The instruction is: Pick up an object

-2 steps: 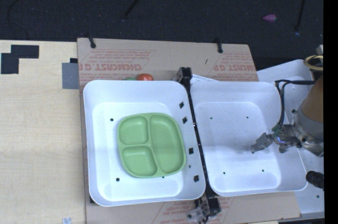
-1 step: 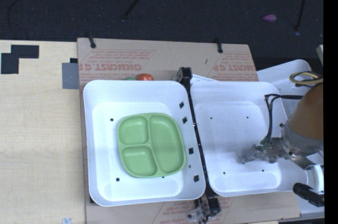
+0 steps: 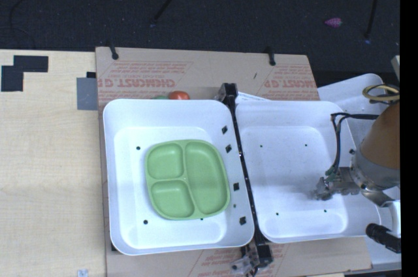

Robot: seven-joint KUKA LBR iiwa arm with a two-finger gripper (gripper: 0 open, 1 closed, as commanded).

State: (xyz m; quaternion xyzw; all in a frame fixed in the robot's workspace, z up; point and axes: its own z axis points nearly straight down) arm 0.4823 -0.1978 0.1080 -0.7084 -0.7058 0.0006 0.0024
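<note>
two shallow white plastic bins (image 3: 124, 138) on the bench; a light green three-section plate (image 3: 187, 178) lies in the left one. gripper (image 3: 324, 189) sits low in the right bin, jaws can't tell.

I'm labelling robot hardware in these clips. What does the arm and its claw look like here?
The arm enters from the right: an orange band sits above a grey wrist section. A black cable loops along its left side. The claw is a small grey metal piece, too blurred to make out finer detail.
</note>
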